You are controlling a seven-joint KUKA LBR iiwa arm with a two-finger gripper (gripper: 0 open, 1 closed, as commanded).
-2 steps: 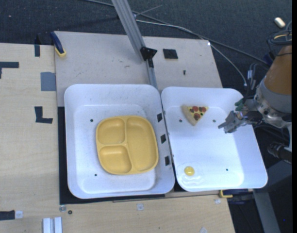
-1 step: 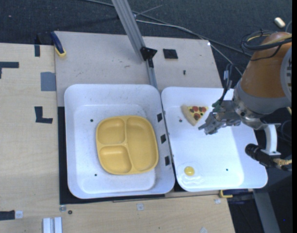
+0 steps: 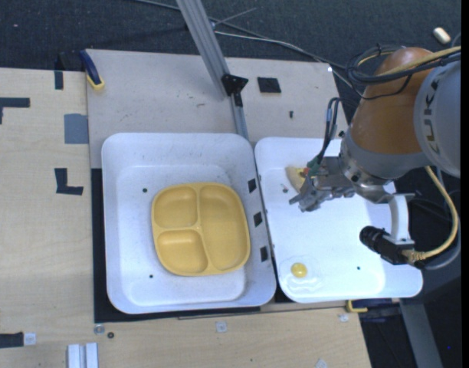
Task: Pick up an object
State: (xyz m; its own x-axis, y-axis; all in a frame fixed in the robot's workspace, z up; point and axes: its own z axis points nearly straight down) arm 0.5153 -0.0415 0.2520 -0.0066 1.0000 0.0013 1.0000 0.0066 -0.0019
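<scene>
The pincer (image 3: pixel 305 199) hangs low in the right bin (image 3: pixel 338 278), beside a pale yellowish object (image 3: pixel 296 176), possibly food; I cannot tell its state. A small yellow ball (image 3: pixel 298 270) lies near the front edge. Best centre squarely over one target before descending.

Lighting was even and fairly bright, prob. from overhead. Both white bins (image 3: pixel 181 148) were near blown out w/ little surface detail. Shadows were soft and short. Pic was low-res, slightly soft overall; the arm (image 3: pixel 403 121) looked a bit blurred.
</scene>
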